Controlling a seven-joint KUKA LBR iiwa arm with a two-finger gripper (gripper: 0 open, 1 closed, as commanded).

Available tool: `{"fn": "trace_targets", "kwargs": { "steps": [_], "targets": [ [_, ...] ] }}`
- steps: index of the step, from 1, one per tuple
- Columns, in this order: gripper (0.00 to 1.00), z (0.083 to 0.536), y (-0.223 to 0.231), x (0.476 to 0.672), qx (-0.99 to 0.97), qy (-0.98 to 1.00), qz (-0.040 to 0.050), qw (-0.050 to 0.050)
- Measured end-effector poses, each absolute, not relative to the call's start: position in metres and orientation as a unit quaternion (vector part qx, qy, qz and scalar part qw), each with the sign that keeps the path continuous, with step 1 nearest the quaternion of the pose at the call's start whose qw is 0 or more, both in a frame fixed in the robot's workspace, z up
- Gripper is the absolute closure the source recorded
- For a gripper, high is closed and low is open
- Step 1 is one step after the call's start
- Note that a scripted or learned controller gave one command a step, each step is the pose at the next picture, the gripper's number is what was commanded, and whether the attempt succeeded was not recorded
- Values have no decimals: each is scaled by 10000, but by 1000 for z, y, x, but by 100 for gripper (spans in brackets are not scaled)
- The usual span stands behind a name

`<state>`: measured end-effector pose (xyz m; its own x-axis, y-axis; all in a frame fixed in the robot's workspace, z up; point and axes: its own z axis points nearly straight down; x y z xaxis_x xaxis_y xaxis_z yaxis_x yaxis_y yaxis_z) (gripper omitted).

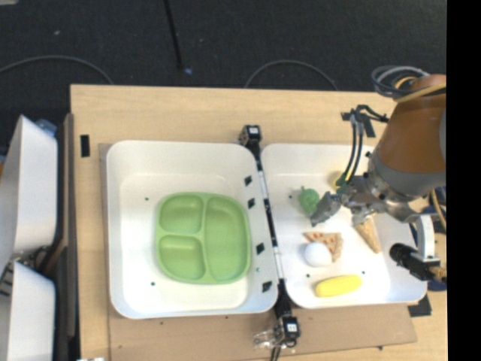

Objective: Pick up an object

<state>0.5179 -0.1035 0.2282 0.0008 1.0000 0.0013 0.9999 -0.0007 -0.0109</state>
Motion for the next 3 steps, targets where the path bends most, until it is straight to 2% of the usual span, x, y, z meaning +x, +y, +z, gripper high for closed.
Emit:
{"fn": "trace_targets", "kwargs": {
  "steps": [1,2,3],
  "targets": [
    [0,234,-103,520,-7065,-7077,-6,-7],
    [0,171,-106,518,-7074,-7068,17,13],
    [0,112,-110,526,-7078,-7064,6,-14]
  ]
}}
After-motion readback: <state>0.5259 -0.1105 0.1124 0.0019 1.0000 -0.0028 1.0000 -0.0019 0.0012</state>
